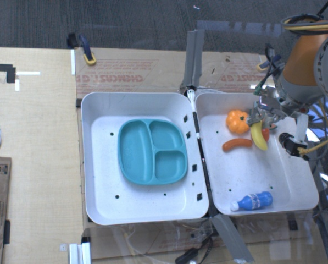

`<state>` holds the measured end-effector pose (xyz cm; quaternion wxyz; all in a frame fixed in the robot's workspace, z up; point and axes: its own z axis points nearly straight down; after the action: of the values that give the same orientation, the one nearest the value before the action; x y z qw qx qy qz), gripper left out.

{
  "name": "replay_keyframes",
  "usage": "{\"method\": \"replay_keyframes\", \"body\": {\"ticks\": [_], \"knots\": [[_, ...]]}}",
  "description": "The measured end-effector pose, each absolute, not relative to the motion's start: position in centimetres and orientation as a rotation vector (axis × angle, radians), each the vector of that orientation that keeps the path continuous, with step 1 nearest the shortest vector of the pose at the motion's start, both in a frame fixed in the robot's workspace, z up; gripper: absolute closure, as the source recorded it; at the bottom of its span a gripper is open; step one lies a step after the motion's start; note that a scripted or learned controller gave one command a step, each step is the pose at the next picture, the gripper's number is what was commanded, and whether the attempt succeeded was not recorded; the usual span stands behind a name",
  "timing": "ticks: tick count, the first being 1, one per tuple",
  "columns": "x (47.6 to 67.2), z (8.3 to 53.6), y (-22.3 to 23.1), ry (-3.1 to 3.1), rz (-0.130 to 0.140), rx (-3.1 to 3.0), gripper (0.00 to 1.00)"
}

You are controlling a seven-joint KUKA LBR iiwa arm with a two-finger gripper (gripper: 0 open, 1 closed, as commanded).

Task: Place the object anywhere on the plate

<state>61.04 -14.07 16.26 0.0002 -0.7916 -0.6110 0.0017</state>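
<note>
Our end effector (261, 117) is over the right bin (295, 197), right at the top end of the banana (259, 137), and honestly we can't tell how it's set or whether it really has the fruit. The banana sits near that bin's back, just beside a small orange pumpkin (237, 121) and a sausage (237, 144). A blue bottle (253, 201) lies near the front wall. The teal divided plate (152, 150) sits in the left bin (95, 164).
</note>
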Motion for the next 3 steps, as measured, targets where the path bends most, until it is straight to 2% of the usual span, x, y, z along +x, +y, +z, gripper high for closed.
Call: {"method": "replay_keyframes", "body": {"ticks": [1,2,3], "knots": [[56.7,19.1,-7.8,-1.994,0.005,-2.425,1.00],[58.3,19.9,-1.5,-2.225,0.004,-2.217,1.00],[56.5,19.0,8.1,-2.171,0.008,-2.268,1.00]]}}
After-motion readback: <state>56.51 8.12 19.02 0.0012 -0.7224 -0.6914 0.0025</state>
